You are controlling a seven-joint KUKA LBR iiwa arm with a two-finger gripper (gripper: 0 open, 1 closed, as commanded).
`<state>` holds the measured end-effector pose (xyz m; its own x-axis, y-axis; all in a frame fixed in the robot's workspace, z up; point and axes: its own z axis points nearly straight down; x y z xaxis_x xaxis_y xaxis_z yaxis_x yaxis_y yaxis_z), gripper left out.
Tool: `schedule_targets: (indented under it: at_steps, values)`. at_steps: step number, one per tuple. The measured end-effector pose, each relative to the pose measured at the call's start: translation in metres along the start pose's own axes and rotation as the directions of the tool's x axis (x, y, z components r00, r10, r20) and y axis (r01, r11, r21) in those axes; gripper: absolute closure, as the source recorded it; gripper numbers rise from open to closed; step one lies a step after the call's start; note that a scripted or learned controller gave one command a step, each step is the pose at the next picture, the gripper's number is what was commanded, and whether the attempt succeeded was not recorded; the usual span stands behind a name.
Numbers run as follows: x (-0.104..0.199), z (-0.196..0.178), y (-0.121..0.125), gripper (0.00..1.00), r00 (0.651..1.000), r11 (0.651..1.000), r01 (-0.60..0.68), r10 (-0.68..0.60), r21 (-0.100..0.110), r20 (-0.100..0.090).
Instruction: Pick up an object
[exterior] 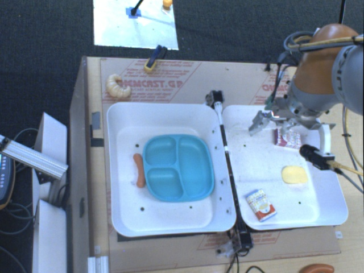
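So from the overhead camera view you've got the table [170, 75] with two shallow white bins side by side. The left bin [122, 124] has a blue divided plate [178, 167] sitting about in the middle, and an orange sausage-looking thing [139, 170] lying just beside the plate's left edge. The right bin [330, 209] is where the arm [324, 61] comes in from the right, grey with that orange band up top. The gripper [277, 124] hangs over the far part of the right bin, and its fingers [257, 121] look spread apart with nothing between them as far as I can see. Just under or beside the gripper there's a small red and white packet [288, 138], though part of it is hidden by the gripper so I can't tell if anything's touching it. Nearer in that bin sits a yellow roundish object [294, 175], and nearer still, toward the left, a little red and white carton [261, 204] lying tilted. Outside the bins, at the table's far left corner, there's a pale curled toy [118, 86], plus a yellow and black tool [154, 58] on the far edge.
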<state>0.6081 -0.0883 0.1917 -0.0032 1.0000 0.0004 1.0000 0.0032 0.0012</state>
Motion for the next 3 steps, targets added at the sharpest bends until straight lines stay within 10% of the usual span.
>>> schedule_targets:
  at_steps: [3]
  values:
    - [-0.088,0.068,0.031,0.00,1.000,1.000,-0.002,0.002,-0.003,0.002]
